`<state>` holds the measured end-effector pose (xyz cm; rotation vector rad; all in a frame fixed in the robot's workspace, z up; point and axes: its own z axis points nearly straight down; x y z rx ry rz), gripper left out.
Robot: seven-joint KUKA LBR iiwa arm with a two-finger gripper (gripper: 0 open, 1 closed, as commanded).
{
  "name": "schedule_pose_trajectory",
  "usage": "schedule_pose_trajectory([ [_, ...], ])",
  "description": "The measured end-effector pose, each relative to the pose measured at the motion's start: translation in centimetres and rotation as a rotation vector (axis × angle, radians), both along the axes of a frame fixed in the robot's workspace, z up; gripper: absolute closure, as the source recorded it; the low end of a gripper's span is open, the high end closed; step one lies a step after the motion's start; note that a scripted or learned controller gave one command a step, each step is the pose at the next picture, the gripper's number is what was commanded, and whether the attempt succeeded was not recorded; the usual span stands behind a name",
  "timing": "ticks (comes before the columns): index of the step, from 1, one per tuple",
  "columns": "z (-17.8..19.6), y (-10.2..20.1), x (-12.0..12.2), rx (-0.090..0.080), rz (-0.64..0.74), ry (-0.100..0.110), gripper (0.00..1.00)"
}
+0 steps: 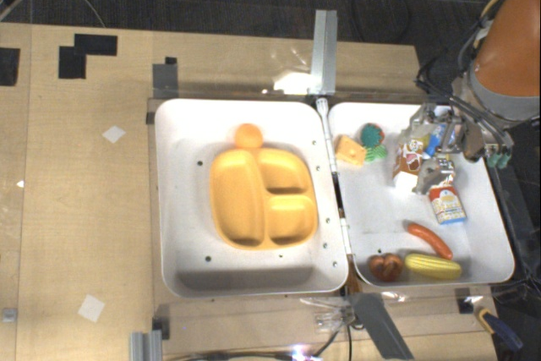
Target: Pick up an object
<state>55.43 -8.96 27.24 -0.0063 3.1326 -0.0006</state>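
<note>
Your gripper [435, 169] hangs over right bin [376, 211], just above small ketchup bottle [446, 205]; fingers too blurred for you to judge, cannot tell whether anything is gripped. From bottle: toy hot dog [428, 239] just below, yellow corn [434, 267] beyond that, brown fruit [386, 267] lower left. Cheese wedge [350, 150] and green toy [371, 137] up left of bottle. Left bin [177, 207] holds yellow divided tray [258, 199], orange ball [248, 135] at its top edge.
</note>
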Motion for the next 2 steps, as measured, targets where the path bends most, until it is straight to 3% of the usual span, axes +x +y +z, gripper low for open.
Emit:
schedule_pose_trajectory([
  [1,2.0,10.7,-2.4,0.0,0.271,-0.002,0.0],
  [2,-3.4,3.8,-3.2,-0.001,0.125,0.002,0.0],
])
